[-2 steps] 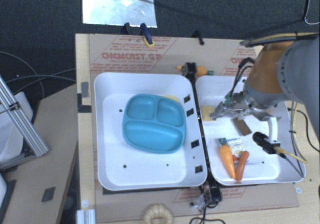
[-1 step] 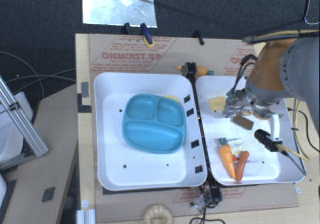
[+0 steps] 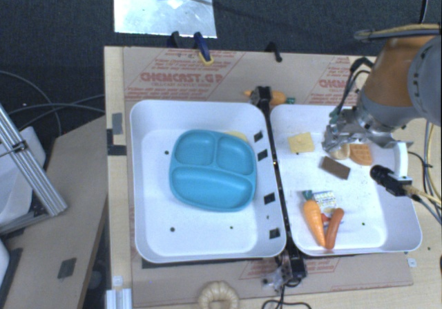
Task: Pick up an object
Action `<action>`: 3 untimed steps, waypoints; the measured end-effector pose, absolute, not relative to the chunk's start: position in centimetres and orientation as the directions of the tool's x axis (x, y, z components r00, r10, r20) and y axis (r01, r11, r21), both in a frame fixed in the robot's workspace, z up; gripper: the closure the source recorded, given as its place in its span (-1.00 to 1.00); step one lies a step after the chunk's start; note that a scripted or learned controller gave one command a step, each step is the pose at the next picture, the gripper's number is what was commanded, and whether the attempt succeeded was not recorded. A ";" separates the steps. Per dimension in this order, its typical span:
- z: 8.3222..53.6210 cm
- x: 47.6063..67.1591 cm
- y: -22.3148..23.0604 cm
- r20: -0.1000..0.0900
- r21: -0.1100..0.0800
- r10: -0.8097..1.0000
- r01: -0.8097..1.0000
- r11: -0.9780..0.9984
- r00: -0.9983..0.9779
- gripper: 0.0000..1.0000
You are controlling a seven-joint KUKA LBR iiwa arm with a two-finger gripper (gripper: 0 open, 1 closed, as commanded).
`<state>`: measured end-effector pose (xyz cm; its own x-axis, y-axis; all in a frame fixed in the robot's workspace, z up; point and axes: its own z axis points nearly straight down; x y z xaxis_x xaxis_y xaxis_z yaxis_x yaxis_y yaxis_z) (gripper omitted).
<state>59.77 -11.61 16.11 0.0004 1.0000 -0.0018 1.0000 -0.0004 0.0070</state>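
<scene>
My gripper [image 3: 338,142] hangs low over the upper right part of the right bin [image 3: 366,238], reaching in from the right. Just below it lie a pale bread-like piece [image 3: 338,152] and an orange-brown cookie [image 3: 360,155]. A brown chocolate bar [image 3: 335,168] lies a little lower. A yellow cheese square [image 3: 301,143] sits to the gripper's left. Near the bin's front lie a carrot [image 3: 314,222], a red-orange sausage [image 3: 333,228] and a small printed packet [image 3: 323,200]. Nothing shows between the fingers.
The left bin [image 3: 148,231] holds a blue divided plate [image 3: 213,169] with a yellowish thing [image 3: 237,136] peeking out behind it. A black divider with clips [image 3: 269,162] runs between the bins. An orange object [image 3: 277,98] lies beyond the bins' far edge.
</scene>
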 end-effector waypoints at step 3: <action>23.1 62.7 -5.4 0.002 0.004 1.000 1.000 0.011 -0.011 1.00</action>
<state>62.68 -5.39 23.11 -0.0112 0.9999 0.0022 0.9999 0.0112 0.0045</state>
